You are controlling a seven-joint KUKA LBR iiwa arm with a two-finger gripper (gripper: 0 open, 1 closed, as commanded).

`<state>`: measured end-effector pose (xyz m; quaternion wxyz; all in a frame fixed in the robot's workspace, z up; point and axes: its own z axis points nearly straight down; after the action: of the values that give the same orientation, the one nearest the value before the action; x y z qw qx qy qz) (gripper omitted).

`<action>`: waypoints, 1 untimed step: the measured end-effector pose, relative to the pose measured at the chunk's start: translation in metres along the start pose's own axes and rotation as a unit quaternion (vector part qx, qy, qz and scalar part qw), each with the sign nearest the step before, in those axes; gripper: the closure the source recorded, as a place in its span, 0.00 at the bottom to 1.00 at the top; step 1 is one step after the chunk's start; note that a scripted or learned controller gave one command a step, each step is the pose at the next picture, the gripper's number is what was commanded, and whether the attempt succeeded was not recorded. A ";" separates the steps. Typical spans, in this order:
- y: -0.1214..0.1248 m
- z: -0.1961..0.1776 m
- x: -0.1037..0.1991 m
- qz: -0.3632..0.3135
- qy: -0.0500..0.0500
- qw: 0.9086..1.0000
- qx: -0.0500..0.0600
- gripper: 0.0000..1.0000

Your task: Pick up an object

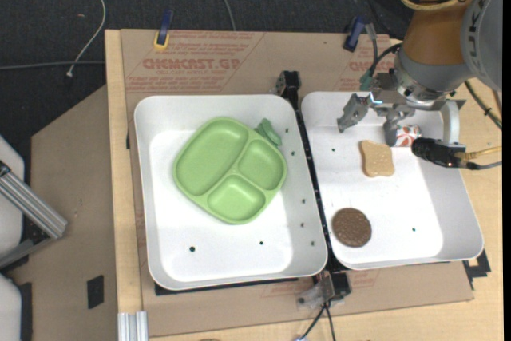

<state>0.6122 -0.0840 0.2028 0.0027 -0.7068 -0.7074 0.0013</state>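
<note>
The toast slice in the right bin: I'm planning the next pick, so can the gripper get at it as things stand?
Probably yes. The toast slice lies flat and apart from the brown patty, with nothing on top, and the open gripper hangs just above it in the right bin.

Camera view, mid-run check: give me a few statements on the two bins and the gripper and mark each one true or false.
1. The green divided plate lies in the left bin. True.
2. The toast slice lies on the green divided plate. False: it lies on the floor of the right bin.
3. The brown round patty lies in the right bin, nearer the camera than the toast slice. True.
4. The gripper holds the brown round patty. False: the gripper is open above the far end of the right bin, with nothing between its fingers.
5. Both bins sit on cardboard. True.
</note>
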 end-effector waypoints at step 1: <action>-0.005 0.049 -0.009 0.001 0.000 1.000 0.000 0.00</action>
<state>0.6074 -0.0924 0.1535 0.0029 -0.7075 -0.7067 0.0018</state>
